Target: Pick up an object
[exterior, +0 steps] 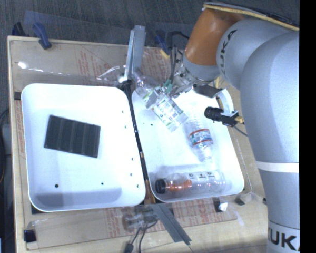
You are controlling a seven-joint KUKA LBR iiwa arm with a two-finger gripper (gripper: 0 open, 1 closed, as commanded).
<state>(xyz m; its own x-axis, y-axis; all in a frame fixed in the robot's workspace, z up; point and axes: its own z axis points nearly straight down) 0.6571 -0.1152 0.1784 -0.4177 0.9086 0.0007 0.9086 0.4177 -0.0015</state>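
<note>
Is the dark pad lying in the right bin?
No, the dark pad lies flat in the left bin; the right bin holds bottles.

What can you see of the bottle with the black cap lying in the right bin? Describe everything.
The black-capped bottle is clear plastic and lies on its side along the near wall of the right bin. Its cap points left, toward the divide between the bins. An orange-red band shows beside the cap; the rest looks transparent. Nothing grips it.
</note>
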